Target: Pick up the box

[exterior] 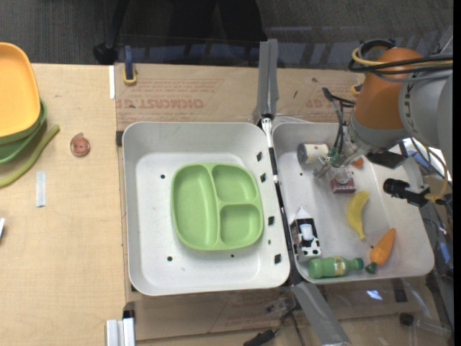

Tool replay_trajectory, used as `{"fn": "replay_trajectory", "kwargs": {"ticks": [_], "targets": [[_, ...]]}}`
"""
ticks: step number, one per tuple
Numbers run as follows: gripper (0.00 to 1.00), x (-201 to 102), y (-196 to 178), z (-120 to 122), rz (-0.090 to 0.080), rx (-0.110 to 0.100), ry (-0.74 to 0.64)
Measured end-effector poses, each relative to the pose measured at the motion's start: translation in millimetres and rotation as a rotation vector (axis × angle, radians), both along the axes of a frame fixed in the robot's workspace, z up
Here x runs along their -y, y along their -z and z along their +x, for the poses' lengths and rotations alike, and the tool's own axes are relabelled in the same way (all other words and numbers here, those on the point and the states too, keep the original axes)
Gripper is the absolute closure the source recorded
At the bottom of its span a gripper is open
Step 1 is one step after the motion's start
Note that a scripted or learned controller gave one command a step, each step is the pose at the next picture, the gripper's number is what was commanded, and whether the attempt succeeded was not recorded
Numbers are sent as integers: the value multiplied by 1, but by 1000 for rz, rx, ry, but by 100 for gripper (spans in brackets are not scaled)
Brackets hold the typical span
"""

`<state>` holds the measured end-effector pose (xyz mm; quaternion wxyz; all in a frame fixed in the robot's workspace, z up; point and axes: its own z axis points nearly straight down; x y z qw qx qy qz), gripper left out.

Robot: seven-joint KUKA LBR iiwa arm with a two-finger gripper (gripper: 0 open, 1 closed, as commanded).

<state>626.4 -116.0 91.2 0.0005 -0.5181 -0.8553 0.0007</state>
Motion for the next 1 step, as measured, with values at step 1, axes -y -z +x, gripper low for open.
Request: {"fn": "replay_trajectory", "kwargs": {"ticks": [1], "targets": [[100, 28, 0, -67, 0, 1, 85]]}}
